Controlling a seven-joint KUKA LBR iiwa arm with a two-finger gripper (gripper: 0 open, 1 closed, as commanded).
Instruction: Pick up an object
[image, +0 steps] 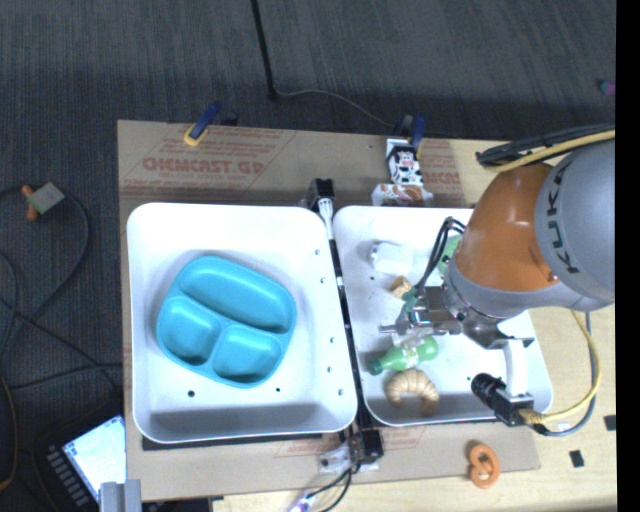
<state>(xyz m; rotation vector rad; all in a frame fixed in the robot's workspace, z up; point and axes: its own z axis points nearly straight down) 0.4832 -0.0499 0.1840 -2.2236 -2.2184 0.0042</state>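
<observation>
A: What takes up the most room?
B: The arm (545, 235), grey with a broad orange band, coming in from the right and covering much of the right bin (352, 300). "KUKA" reads sideways on its grey shell. The left bin (150, 300) holds a blue divided tray (226, 318) with three compartments.

A: And things that could be picked up?
B: In the right bin, a tan croissant-shaped toy (412, 385) lies near the front wall. Just behind it lies a green bottle-like piece (405, 354). Farther back are a small tan piece (402, 286) and something white (388, 256), too blurred to name.

A: The gripper?
B: The gripper (418, 315) hangs just above the green piece. Whether the jaws are spread or pressed together I cannot tell; the metal parts blur together.

A: Any writing?
B: Faint red print on the cardboard sheet (200, 165) reads roughly "CHEMCAST GP". A small printed card (403, 160) stands behind the bins, its text illegible. A small orange ring (484, 463) sits on the cardboard in front of the right bin
</observation>
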